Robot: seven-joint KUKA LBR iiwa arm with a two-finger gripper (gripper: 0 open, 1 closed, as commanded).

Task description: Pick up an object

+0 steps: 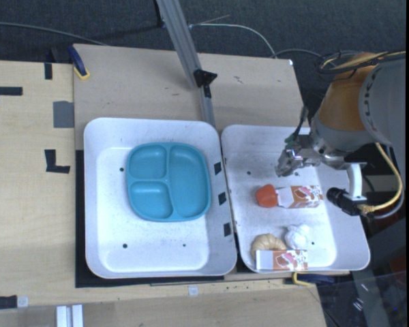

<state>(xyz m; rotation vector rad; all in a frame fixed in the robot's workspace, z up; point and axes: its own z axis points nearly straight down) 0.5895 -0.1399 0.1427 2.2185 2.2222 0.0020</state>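
My gripper (287, 165) hangs over the right bin (245, 148), in its upper right part, with nothing seen between its tips. Just below it lie an orange-red ball-like item (266, 196) and a small orange and white carton (301, 196), touching each other. Nearer the front of the bin sit a tan croissant-shaped piece (268, 242), a white crumpled item (298, 236) and a second orange and white carton (281, 259) along the front wall.
The left bin (102, 182) holds a blue divided plate (168, 181). A grey metal pole (180, 36) slants down to the gap between the bins. The arm's orange band and grey body (358, 111) fill the right side.
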